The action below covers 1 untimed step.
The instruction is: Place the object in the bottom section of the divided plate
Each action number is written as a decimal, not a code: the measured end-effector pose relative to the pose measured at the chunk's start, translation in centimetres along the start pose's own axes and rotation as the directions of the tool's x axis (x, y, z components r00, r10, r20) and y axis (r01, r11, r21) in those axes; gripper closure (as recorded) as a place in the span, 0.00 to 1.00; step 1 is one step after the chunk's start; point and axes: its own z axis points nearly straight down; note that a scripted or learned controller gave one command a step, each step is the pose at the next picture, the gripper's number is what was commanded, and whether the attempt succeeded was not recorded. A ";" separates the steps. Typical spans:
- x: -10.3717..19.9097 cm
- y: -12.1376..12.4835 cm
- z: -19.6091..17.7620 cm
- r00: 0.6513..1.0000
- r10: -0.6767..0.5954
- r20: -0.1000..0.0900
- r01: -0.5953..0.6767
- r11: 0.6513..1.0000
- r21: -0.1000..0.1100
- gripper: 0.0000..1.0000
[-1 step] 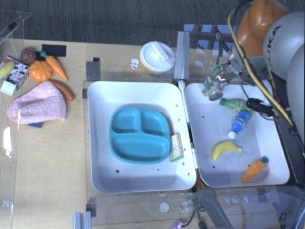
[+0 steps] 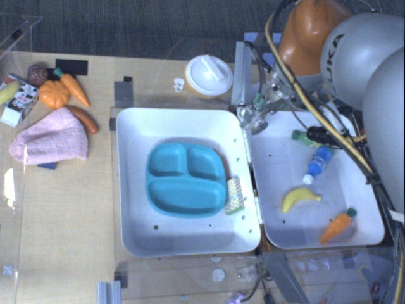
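Note:
A blue divided plate [image 2: 183, 196] lies in the left bin [image 2: 136, 227], with two small sections at the top and one wide section at the bottom. A small green-and-yellow patterned object [image 2: 235, 195] rests against the plate's right rim. The right bin [image 2: 367, 233] holds a yellow banana [image 2: 300, 198], an orange carrot [image 2: 335, 227], a blue bottle [image 2: 318, 162] and a green item [image 2: 304, 137]. My gripper [image 2: 255, 118] hangs over the top edge between the two bins, above and well away from the plate.
A white round lid [image 2: 209, 75] sits behind the bins. On the bench at the left lie a pink cloth [image 2: 50, 139], a toy pumpkin [image 2: 53, 94], toy carrots [image 2: 77, 88] and a small box [image 2: 19, 103]. Cables and the arm cover the upper right.

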 end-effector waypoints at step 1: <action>9.7 -4.0 -3.5 0.997 -0.075 0.000 0.075 0.997 -0.001 1.00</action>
